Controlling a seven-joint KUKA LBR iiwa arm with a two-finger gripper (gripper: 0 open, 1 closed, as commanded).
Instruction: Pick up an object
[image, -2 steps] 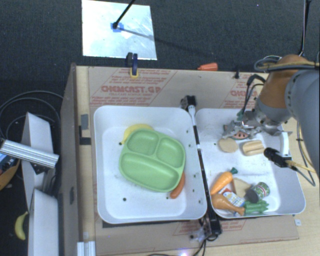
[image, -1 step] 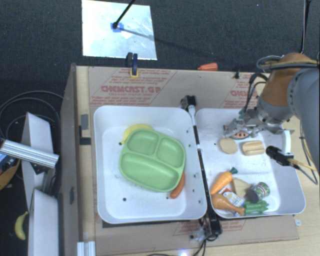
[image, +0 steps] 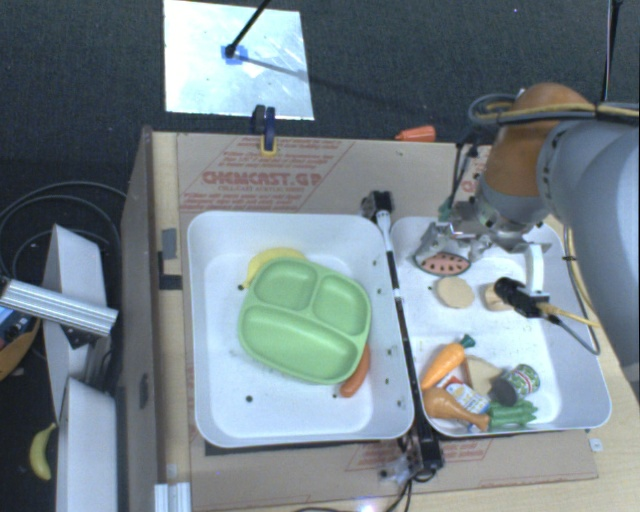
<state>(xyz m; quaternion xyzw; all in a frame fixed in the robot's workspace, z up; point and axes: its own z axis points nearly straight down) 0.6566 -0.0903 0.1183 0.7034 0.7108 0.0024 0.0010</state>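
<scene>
My gripper (image: 447, 246) hangs low over the far left part of the right bin (image: 585, 400). Directly under it lies a watermelon slice (image: 445, 265), red with dark seeds, and I cannot tell whether the gripper touches it. A round tan cookie (image: 456, 292) lies just in front of the slice, and a pale bread piece (image: 495, 297) sits to its right. The grey arm with its orange band (image: 530, 140) reaches in from the right.
The right bin's near corner holds a carrot (image: 443, 365), a chicken drumstick (image: 455, 402), a small can (image: 520, 380) and a green piece (image: 512, 417). In the left bin (image: 215, 300) a green divided plate (image: 305, 320) lies over a yellow thing (image: 265, 260), with a sausage (image: 356, 378) at its edge.
</scene>
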